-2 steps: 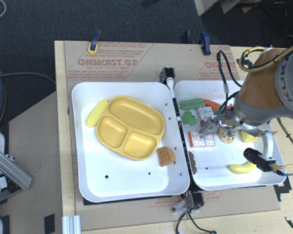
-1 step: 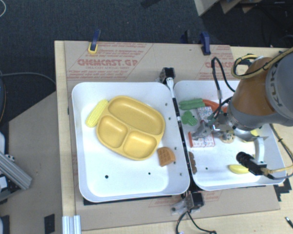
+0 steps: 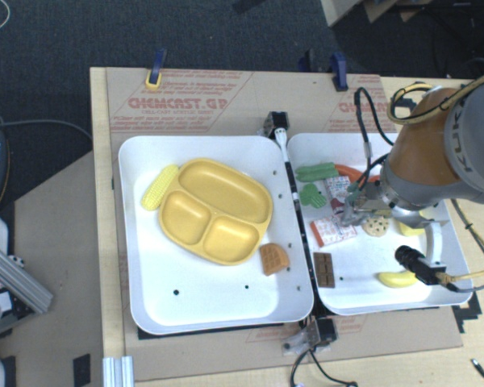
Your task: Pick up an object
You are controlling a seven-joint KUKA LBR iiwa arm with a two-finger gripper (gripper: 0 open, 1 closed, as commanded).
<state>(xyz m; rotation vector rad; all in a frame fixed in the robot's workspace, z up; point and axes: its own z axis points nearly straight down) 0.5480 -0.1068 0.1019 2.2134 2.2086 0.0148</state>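
Observation:
My gripper [image 3: 356,209] hangs low over the middle of the right bin [image 3: 363,298], beneath the grey and orange wrist. It sits among a red and white packet [image 3: 334,231], a round speckled cookie [image 3: 377,226] and a second packet [image 3: 337,188]. I see nothing clearly held by it. A green bean pod [image 3: 316,171], a smaller green piece [image 3: 312,194] and an orange carrot [image 3: 351,170] lie just behind it. A brown chocolate bar [image 3: 323,269] and a yellow banana [image 3: 396,279] lie near the front wall.
The left bin [image 3: 145,297] holds a yellow divided plate [image 3: 214,210], a corn cob [image 3: 160,187] at the plate's left, and a brown bread piece [image 3: 274,258] near the wall between the bins. A small yellow piece [image 3: 409,229] lies right of the cookie.

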